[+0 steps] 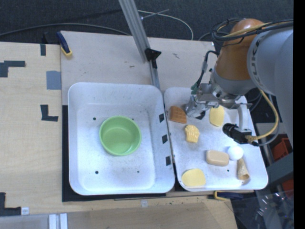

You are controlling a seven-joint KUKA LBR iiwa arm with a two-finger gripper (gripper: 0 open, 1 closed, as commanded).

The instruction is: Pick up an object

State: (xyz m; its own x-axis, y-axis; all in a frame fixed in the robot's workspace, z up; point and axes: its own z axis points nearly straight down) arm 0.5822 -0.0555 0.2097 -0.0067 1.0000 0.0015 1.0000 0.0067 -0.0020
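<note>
The gripper (196, 106) hangs low over the right bin (257, 178), just beside a brown waffle piece (177, 114); whether its jaws are open or closed cannot be told. A green bowl (120, 135) sits in the left bin (81, 175).

The bowl (120, 135) is light green, both bins (78, 128) white. Near the gripper (196, 107), the waffle piece (177, 114) is orange-brown, the corn (192, 133) yellow.
</note>
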